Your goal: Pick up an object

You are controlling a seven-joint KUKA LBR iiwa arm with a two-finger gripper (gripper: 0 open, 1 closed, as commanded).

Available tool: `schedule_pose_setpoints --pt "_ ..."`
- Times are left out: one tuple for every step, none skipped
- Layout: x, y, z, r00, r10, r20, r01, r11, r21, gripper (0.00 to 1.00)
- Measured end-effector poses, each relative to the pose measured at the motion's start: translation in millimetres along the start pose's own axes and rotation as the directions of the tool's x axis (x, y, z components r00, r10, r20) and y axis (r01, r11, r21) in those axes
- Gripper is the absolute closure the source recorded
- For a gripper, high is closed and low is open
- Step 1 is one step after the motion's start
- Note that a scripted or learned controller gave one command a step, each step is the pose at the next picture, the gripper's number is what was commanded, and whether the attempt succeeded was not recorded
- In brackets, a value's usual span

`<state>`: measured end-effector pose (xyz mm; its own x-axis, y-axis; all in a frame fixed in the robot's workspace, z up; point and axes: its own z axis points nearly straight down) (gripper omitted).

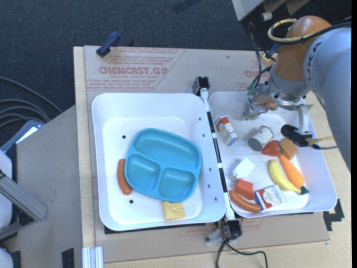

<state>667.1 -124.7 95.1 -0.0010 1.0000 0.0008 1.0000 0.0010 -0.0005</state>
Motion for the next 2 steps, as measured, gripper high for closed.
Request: schedule_pose_setpoints --pt "0.0 -0.1 0.2 1.0 0.0 0.0 0.0 1.0 0.0 0.0" --pt "22.9 -68.0 11.1 1.0 0.002 0.0 -0.002 1.0 0.002 0.0"
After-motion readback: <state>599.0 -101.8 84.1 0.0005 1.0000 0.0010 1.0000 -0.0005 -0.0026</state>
